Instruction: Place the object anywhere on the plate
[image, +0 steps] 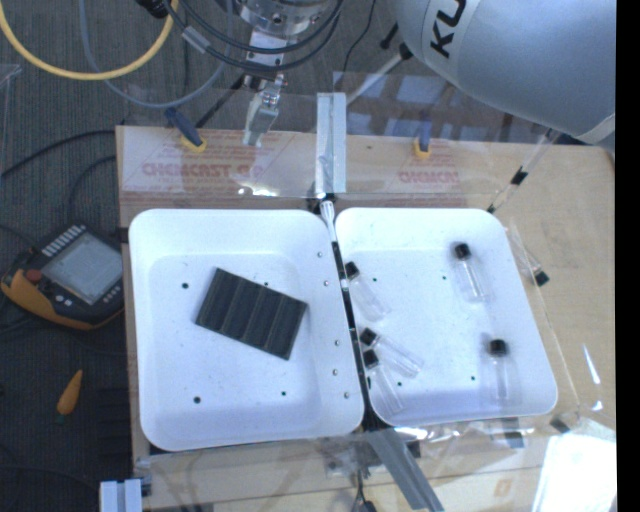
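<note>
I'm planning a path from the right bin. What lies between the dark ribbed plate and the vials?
In the camera view, bare white floor of the left bin, then the bins' joined rims, separate the dark ribbed plate from the nearest vial.

Letters on the arm

The big grey arm (520, 50) has black letters "KU" near the top. Faint red words on the cardboard (200, 170) are too blurry to read.

Ribbed black plate (251, 313), white bins (160, 420), clear black-capped vials (468, 268).
</note>
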